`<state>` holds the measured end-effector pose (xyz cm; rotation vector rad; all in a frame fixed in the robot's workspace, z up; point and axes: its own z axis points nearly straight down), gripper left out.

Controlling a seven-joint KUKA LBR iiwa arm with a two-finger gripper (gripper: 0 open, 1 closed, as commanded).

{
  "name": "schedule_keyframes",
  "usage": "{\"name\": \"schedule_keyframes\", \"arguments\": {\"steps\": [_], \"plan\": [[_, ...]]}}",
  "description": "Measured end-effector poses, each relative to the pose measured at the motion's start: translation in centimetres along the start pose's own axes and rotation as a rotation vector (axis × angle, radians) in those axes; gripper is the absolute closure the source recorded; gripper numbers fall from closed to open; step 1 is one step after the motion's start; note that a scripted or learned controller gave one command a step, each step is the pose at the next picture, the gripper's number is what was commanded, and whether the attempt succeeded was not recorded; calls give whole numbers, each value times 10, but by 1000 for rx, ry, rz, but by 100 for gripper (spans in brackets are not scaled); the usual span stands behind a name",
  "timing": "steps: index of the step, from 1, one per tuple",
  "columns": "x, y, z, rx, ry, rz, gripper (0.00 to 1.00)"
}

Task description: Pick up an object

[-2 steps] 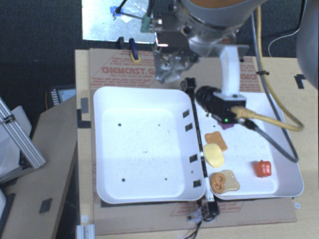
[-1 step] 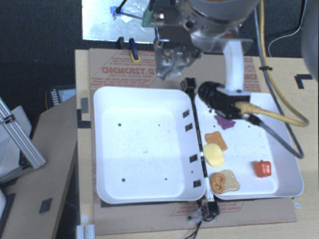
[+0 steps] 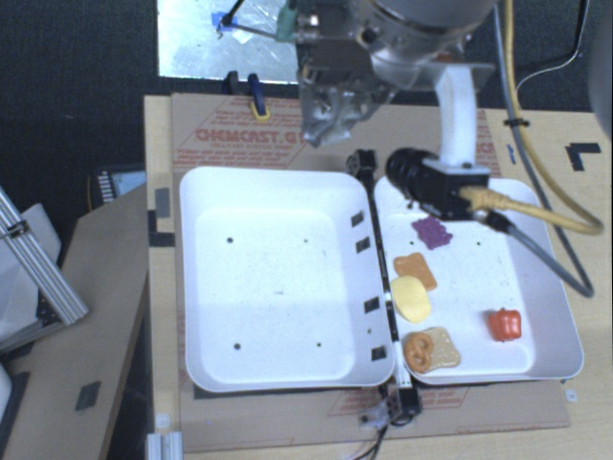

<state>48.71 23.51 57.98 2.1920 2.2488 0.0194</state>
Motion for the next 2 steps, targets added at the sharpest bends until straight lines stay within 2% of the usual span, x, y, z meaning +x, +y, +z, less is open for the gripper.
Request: {"name": "schedule_keyframes", "arguments": {"steps": [1, 2], "plan": [[0, 0, -11, -2, 1, -4, 100], [0, 0, -11, -1, 1, -6, 0]]}}
